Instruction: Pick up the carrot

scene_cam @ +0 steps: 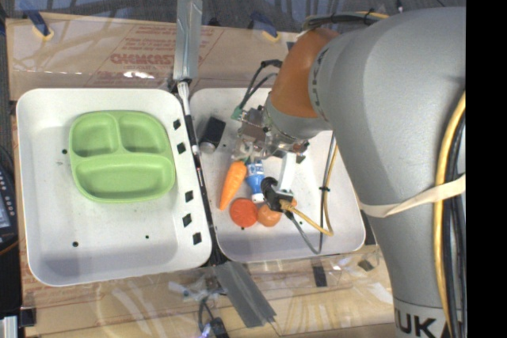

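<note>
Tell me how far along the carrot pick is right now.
Done: the arm has reached into the right bin, and the gripper hangs low beside the carrot. In hand: nothing that I can confirm; the carrot lies on the bin floor, next to a red tomato-like piece. Left: closing on the carrot and lifting it. The green divided plate sits in the left bin.
</note>
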Robot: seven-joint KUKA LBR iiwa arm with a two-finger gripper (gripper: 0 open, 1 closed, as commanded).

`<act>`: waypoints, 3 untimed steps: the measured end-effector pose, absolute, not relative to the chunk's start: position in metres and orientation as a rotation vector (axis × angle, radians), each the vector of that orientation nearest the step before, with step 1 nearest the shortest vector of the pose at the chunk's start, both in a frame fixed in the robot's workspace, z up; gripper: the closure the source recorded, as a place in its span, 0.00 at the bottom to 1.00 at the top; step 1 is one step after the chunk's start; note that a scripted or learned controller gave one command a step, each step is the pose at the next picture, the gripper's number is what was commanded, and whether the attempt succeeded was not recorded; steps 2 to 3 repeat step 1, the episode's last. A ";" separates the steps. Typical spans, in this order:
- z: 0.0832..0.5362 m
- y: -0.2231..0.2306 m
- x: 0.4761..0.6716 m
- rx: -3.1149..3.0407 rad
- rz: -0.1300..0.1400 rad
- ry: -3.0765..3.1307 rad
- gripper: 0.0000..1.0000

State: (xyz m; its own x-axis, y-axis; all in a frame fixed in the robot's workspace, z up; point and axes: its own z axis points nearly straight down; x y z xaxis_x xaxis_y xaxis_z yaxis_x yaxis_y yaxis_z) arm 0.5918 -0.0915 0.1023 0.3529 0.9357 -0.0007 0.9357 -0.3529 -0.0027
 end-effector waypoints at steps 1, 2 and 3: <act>0.193 -0.026 0.597 -2.579 0.000 -1.790 1.00; 0.193 -0.026 0.597 -2.579 0.000 -1.790 1.00; 0.193 -0.026 0.597 -2.579 0.000 -1.790 1.00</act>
